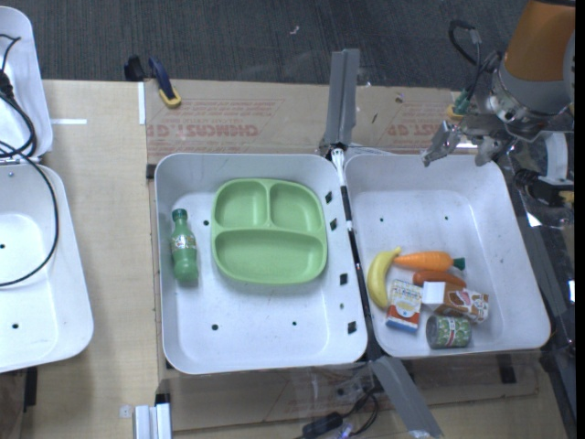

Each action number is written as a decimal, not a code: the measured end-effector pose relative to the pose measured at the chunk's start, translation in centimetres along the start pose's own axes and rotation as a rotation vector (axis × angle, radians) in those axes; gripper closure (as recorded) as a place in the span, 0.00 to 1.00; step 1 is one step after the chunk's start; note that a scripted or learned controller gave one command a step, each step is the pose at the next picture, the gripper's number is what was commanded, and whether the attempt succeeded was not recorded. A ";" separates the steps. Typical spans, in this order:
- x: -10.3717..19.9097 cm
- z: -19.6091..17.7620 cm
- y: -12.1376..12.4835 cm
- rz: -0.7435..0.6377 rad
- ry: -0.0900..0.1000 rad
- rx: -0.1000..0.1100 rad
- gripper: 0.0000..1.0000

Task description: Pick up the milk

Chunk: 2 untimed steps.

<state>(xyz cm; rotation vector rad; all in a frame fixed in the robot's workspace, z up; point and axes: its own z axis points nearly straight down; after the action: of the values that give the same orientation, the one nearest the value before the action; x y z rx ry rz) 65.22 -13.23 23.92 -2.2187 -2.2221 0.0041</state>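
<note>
Open floor across the upper and left parts of the right bin (pixel 439 204) (approach from above unobstructed), with the milk (pixel 404 304) hemmed in at the lower right by banana (pixel 377 277), carrot (pixel 426 261), can (pixel 449 331) and a red-brown packet (pixel 468 302).

The bench (pixel 101 245) carries two shallow white bins side by side: the left bin (pixel 183 337) sits at its middle, the right bin (pixel 512 236) touches it toward the right edge. A blue-and-yellow clamp (pixel 163 82) lies near the far edge.
</note>
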 end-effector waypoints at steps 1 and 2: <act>2.0 7.4 -9.0 -0.198 0.001 0.000 0.00; -0.7 5.9 -17.4 -0.530 0.001 -0.002 0.00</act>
<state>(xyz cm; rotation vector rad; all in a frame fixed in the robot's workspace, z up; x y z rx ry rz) 47.78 -14.00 18.03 -1.5597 -2.7256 0.0001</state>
